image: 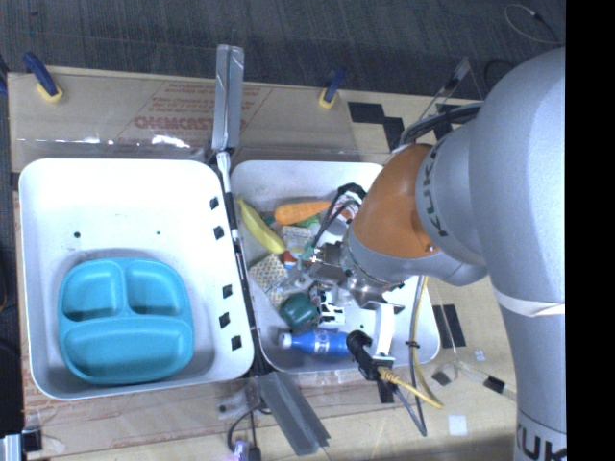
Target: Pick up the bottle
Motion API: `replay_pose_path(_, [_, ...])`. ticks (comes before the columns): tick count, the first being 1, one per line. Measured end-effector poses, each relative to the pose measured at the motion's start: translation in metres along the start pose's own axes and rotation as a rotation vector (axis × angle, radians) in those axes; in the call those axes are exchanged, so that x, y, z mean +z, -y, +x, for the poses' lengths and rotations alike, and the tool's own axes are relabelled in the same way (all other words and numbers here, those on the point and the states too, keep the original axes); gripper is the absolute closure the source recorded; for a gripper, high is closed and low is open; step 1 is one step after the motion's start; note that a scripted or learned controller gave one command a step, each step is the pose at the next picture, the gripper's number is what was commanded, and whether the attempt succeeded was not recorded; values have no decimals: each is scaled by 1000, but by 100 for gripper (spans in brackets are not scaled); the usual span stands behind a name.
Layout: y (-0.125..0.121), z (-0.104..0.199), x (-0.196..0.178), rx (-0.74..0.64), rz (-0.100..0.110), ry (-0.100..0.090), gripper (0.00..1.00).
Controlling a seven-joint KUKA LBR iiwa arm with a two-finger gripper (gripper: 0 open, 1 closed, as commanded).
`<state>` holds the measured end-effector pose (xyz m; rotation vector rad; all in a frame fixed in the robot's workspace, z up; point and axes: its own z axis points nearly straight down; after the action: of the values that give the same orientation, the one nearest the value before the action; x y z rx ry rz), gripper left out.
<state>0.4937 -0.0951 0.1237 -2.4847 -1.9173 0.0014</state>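
Bottle (317, 343), blue, lies on its side in the right bin (288, 173); beside it the hand (338, 305), grip state unclear

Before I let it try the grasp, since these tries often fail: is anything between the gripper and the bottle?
Nothing visible lies between them. The gripper hangs right above the blue bottle, which lies on its side at the near edge of the right bin. A dark green object crowds the bottle's upper left.
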Motion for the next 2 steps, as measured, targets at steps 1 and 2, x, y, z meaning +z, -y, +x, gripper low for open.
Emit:
replay_pose_path(1, [8, -7, 20, -277, -31, 10, 0])
replay_pose_path(2, [2, -7, 7, -281, -43, 12, 100])
